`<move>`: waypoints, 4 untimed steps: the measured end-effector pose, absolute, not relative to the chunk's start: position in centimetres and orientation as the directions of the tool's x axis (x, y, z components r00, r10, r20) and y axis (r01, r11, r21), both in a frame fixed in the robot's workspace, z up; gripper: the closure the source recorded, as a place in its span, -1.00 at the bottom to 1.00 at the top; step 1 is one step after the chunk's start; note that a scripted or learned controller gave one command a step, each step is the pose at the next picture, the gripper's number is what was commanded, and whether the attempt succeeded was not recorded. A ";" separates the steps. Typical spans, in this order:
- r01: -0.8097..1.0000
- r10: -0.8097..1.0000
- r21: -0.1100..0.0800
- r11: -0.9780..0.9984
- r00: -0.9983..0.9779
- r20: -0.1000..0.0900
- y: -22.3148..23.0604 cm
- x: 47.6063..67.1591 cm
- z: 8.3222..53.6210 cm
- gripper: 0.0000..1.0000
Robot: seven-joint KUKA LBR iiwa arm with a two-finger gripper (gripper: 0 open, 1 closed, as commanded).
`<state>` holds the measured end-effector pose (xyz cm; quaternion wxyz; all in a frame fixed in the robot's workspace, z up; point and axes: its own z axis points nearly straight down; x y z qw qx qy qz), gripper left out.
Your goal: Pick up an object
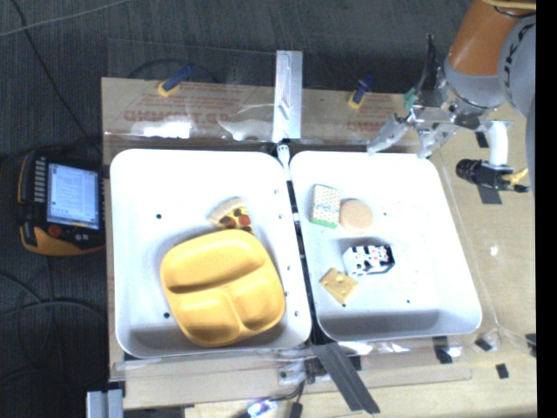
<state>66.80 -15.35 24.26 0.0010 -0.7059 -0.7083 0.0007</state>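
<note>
My gripper (pixel 407 138) hangs above the far right corner of the right bin (pixel 452 242), with its thin fingers spread apart and nothing between them. In the right bin lie a green-and-white packet (pixel 325 205), a round tan cookie (pixel 355 213), a black-and-white toy (pixel 369 259) and a yellow cracker-like piece (pixel 338 285). All of these sit well down and left of the gripper. The left bin (pixel 139 233) holds a yellow divided plate (pixel 223 287) and a small pizza-slice toy (pixel 231 215) just beyond it.
A vertical metal post (pixel 288 94) stands at the back between the bins. A tablet pendant (pixel 63 200) lies on the floor at the left. Clamps (pixel 174 80) hold the back board.
</note>
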 end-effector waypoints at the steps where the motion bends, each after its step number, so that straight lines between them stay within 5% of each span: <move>1: 1.000 1.000 -0.001 -0.016 0.016 -0.001 -10.2 66.4 9.4 -1.00; 2: 0.995 0.995 -0.001 0.098 -0.098 -0.004 -16.4 65.9 10.2 -1.00; 3: 1.000 1.000 -0.001 0.030 -0.030 0.003 -22.0 60.7 12.7 -1.00; 4: 0.991 0.991 -0.002 0.131 -0.131 0.001 -13.8 62.2 12.9 -1.00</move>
